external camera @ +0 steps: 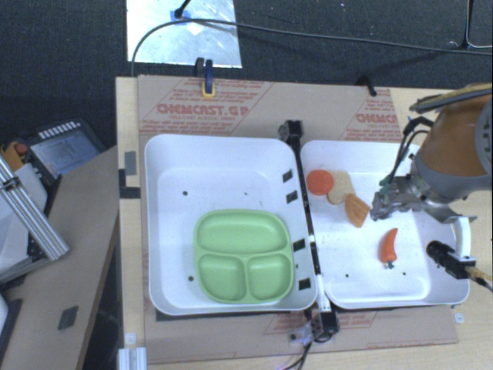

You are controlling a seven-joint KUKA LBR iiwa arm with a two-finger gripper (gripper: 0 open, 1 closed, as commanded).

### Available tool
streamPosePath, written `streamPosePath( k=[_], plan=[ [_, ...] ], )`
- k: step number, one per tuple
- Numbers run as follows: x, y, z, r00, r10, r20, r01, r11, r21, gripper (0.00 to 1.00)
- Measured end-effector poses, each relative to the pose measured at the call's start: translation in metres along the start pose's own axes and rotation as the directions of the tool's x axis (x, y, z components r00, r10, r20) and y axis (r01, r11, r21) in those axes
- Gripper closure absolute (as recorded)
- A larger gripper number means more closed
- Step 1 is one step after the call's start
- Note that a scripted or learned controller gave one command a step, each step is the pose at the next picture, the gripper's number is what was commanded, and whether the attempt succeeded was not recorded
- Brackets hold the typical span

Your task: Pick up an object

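We take the black divider (303,206) between the two white bins as our landmark. To its left, the left bin (173,168) holds a green sectioned tray (243,254), lying flat near the bin's front wall and close to the divider. To its right, the right bin (370,284) holds four small food pieces: a round red-orange slice (320,181) nearest the divider, a pale beige piece (338,189) touching it, an orange-tan wedge (356,210) just beyond, and a red chili pepper (389,247) farther right and toward the front, lying apart from the others. The pepper is small, glossy red, slightly curved, with a dark green stem end pointing to the front. The gripper (383,204) hangs low over the right bin, just beside the orange-tan wedge and above the pepper; nothing stands between it and these pieces. Its tip is dark and blurred against the wrist hardware, so we cannot tell how the claw stands. The arm (458,153) is cut off at the right edge.
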State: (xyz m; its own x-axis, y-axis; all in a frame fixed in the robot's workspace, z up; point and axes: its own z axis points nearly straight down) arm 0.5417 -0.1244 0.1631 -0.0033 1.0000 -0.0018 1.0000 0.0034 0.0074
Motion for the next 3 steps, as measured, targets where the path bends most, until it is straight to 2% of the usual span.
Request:
streamPosePath(
  k=[2, 3],
  plan=[
    [-0.003, 0.005, -0.096, 1.0, -0.001, 0.0, 0.001, 1.0, 0.0, 1.0],
    [0.06, 0.009, -0.093, 1.0, -0.006, -0.004, 0.006, 1.0, 0.005, 1.0]
  ],
)
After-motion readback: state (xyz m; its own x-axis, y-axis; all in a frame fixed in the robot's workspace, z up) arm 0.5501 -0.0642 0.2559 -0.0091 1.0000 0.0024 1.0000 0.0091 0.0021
